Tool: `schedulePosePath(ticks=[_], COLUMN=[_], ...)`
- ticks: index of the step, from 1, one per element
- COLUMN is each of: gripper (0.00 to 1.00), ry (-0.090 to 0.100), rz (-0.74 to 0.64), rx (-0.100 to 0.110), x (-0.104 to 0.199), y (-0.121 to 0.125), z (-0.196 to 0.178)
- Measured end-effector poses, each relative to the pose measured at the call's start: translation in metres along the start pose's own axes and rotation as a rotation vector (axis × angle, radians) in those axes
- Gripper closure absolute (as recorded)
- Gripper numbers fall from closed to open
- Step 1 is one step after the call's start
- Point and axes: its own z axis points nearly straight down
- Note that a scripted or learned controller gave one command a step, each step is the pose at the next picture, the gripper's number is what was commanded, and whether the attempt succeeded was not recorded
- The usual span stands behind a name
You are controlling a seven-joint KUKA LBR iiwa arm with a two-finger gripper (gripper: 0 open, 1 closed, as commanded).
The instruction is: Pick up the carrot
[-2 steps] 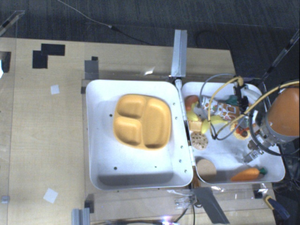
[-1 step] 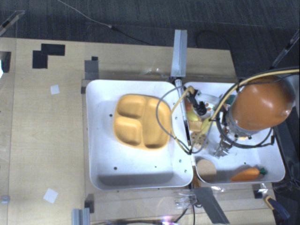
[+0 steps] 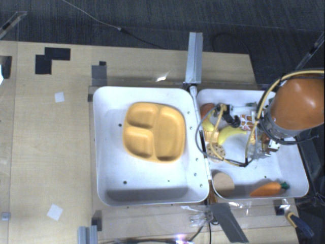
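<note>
A grey arm with an orange band reaches in from the right over the right bin (image 3: 304, 177), its pincer (image 3: 261, 146) hanging low above the bin floor; whether the pincer is wide or narrow cannot be told. The carrot (image 3: 267, 188) lies flat along the near wall, apart from the pincer and not yet picked up. A banana (image 3: 227, 134), cables and a round tan piece (image 3: 222, 181) crowd the bin's left side. A yellow divided tray (image 3: 154, 131) sits in the left bin (image 3: 109, 187) on the counter (image 3: 45, 151).
</note>
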Motion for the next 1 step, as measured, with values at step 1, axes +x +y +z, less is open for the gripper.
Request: schedulePosePath(ticks=[1], gripper=[1.0], ry=[-0.002], rz=[0.05], rx=[0.008], x=[0.0184], y=[-0.084], z=[-0.0001])
